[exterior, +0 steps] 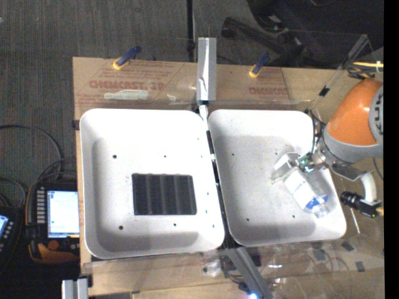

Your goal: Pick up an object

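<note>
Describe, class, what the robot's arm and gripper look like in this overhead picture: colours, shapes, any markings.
The arm enters from the right as a rounded, bulbous shell, bright orange on top with a grey section beneath. Part of a dark letter marking shows on a pale patch at its far edge. The gripper is small, pale and translucent-looking, with a little green and dark hardware where it joins the wrist. A white curved piece sits below the arm.

The right bin floor lies open left of the clear bottle near its right wall.
</note>
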{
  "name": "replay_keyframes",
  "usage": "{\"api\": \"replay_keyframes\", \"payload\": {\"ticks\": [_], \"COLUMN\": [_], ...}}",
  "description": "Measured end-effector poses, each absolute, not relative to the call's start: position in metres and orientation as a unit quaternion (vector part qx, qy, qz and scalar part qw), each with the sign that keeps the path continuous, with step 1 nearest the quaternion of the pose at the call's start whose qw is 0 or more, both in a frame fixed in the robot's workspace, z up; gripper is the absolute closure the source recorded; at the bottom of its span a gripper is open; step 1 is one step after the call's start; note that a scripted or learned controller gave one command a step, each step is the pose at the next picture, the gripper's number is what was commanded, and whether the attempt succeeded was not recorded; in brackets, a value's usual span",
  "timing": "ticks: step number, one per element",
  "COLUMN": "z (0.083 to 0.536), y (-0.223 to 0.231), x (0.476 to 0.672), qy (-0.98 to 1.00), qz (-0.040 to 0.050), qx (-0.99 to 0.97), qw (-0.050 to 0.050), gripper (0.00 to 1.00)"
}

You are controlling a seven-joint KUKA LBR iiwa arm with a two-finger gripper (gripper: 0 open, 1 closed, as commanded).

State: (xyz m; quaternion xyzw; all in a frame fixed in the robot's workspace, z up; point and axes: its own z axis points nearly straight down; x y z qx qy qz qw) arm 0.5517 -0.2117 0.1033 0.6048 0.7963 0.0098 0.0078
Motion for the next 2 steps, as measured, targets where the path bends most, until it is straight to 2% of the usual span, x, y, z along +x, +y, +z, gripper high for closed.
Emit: {"api": "replay_keyframes", "payload": {"ticks": [1, 2], "z": [0.0928, 0.0927], "y": [-0.184, -0.1854], "x": [0.526, 0.5242], "qy": [0.775, 0.72], "qz": [0.0039, 0.0073], "qx": [0.632, 0.694], "qw": [0.011, 0.01], "gripper": [1.0, 1.0]}}
